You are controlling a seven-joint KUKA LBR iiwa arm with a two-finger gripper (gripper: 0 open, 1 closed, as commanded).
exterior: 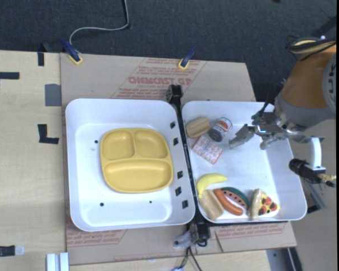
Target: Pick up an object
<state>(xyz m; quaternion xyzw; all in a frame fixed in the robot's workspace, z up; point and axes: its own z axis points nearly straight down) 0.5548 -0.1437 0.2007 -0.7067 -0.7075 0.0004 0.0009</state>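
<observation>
the end effector [253,137] hangs over the right bin [282,176], prongs apart, holding nothing. this looks like the approach step; next it must drop onto the small can [219,130] just left.

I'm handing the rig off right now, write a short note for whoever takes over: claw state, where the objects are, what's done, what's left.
Claw: over the right bin, upper part, holding nothing; open or shut can't be told from this view.
Right bin objects: bread roll, small can and red-printed packet at upper left; banana, hot dog and pizza slice along the near edge.
Left bin: yellow divided plate.
Done: arm is over the bin.
Left: grasp and lift one object; the can lies nearest.
</observation>
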